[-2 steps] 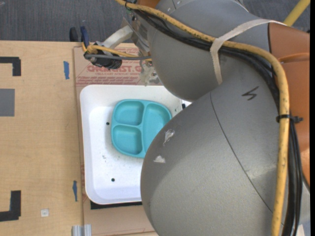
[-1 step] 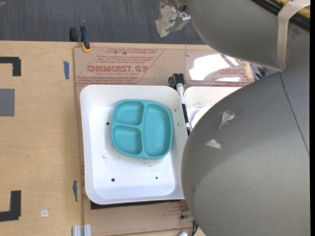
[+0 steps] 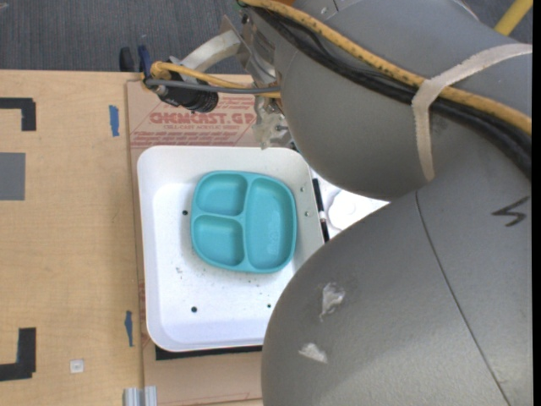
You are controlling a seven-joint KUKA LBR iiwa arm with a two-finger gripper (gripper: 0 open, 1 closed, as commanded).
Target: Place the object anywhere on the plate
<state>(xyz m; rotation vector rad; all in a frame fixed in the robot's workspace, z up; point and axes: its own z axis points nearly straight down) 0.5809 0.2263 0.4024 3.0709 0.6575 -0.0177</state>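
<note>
Claw (image 3: 267,123), grip state indeterminate, hangs at the far rim of the left bin (image 3: 161,311). Teal plate (image 3: 245,222) lies flat mid-bin, likely for easy reach. Object not yet on it; its location cannot be told.

The arm (image 3: 406,184) is bulking over the right side of the view, covering most of the right bin (image 3: 355,205) and overhanging the left bin's (image 3: 161,252) lower right corner. The plate (image 3: 245,222) is lying open to the camera in the left bin, with bare white floor showing around it on the left and below. Cables (image 3: 338,45) are running across the top.
</note>
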